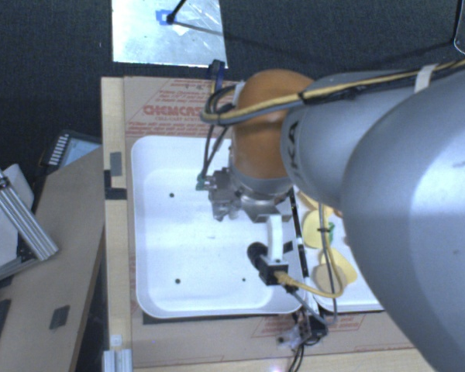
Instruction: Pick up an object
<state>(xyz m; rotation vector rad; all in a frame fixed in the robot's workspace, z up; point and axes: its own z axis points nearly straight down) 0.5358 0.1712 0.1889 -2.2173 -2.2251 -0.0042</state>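
Note:
My gripper (220, 201) hangs low over the left white bin (159, 208), near that bin's right side, under the orange band of the wrist. I see nothing held in it. Two pale yellow, rounded objects (322, 229) (335, 266) lie in the right bin (364, 304), to the right of the gripper, and the arm and its cables partly cover them. The bulk of the grey arm hides most of the right bin.
The left bin's floor shows a few small dark dots (172, 196). Both bins rest on a cardboard sheet (170, 107) with red print. A wooden bench edge and a metal frame (19, 223) stand at the left. A shiny square plate (167, 22) lies behind the bins.

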